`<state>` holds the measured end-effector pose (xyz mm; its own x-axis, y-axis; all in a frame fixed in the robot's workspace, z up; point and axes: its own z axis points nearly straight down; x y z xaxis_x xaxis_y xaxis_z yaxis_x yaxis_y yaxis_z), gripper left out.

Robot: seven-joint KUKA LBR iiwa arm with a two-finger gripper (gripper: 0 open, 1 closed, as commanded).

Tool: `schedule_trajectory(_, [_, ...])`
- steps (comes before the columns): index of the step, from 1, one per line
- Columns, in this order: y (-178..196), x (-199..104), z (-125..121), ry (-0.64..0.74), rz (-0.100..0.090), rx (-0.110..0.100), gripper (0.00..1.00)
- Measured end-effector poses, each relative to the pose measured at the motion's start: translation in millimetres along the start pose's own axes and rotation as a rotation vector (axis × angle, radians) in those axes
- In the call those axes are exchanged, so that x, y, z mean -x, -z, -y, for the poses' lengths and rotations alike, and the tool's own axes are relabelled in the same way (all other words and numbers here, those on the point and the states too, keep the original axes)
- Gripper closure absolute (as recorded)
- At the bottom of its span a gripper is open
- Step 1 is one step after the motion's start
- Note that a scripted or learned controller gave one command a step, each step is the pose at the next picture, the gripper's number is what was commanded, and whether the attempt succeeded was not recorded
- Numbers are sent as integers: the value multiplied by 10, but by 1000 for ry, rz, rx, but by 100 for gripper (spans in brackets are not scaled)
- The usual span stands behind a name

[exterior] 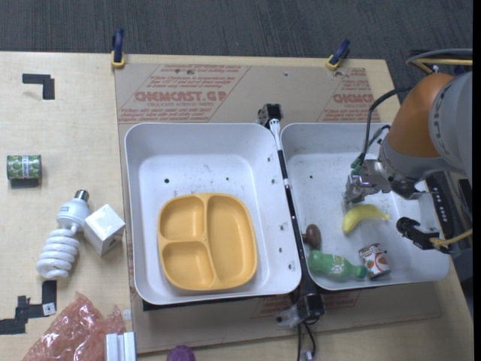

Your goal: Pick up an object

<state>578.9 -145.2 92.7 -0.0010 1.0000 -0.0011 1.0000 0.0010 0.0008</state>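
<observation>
Yellow banana point(364, 217) lies in the right-hand white bin point(319, 145), touching nothing else. Just above it, the gripper point(356, 189) hangs low over the bin floor; whether its jaws are apart or together cannot be told. Nearby lie a brown nut-like object point(313, 236), a green bottle point(336, 266) and a small can point(374, 260). The left bin point(146, 160) holds a yellow divided plate point(207, 241).
</observation>
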Motion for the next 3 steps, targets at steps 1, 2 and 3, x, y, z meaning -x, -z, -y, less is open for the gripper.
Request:
schedule_trajectory(1, [0,-2,0,1,0,0,0])
schedule_trajectory(2, [-4,-342,745,-3,-1,-1,0])
schedule_trajectory(3, [98,-334,729,-4,1,3,100])
